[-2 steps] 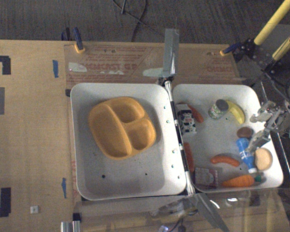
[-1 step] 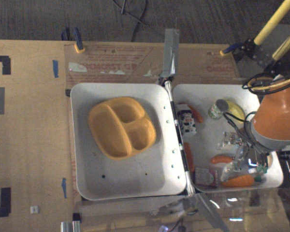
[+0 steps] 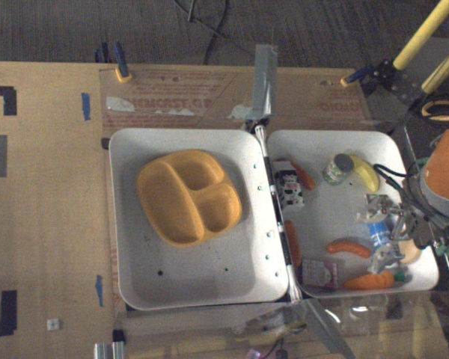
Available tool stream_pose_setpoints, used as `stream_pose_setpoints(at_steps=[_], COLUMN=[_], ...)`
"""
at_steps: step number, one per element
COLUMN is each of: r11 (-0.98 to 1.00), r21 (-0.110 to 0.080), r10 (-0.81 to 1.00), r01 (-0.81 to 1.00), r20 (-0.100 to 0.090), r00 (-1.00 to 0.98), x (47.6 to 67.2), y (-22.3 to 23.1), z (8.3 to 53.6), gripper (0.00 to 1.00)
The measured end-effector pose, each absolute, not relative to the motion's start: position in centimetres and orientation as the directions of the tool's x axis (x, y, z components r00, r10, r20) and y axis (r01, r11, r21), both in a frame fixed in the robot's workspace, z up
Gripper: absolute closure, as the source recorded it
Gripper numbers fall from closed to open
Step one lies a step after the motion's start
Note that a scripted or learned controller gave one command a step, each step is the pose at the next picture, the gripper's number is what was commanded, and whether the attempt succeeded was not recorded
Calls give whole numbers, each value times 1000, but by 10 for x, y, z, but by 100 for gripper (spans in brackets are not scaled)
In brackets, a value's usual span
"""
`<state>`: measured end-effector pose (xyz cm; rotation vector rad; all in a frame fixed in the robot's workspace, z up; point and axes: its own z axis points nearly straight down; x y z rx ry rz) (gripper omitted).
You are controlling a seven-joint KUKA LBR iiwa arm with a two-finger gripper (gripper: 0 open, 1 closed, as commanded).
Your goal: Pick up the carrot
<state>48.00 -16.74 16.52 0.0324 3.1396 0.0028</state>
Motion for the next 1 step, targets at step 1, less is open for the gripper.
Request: stream_pose_setpoints(at_steps=[1], r11=[942], r21=[-6], r10=[-335], r01=[-335], r20=[-17], r00=[-942], x=[485], y=[-137], z=[89], gripper=[0])
